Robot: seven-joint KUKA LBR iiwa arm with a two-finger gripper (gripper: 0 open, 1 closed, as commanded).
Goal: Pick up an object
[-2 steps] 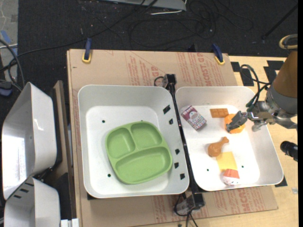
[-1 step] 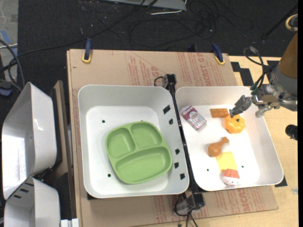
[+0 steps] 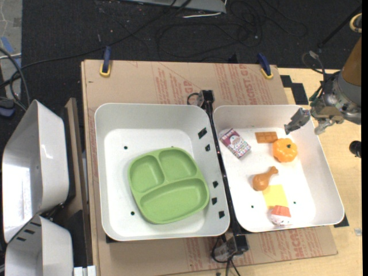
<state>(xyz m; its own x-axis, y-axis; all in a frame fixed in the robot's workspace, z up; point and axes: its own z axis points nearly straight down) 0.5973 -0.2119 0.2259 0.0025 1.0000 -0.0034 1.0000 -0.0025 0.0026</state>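
Two white bins sit side by side on a brown board. The left bin [image 3: 109, 154] holds a green divided plate [image 3: 168, 184]. The right bin [image 3: 328, 183] holds a purple carton [image 3: 235, 143], a cracker [image 3: 265, 137], an orange pumpkin [image 3: 285, 150], a drumstick [image 3: 264, 178], a yellow block [image 3: 275, 195] and a red-and-white item [image 3: 280, 214]. The gripper [image 3: 309, 121] hangs open above the right bin's far right corner, holding nothing.

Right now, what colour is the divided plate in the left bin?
Light green, seen in the camera view: the plate has three compartments.
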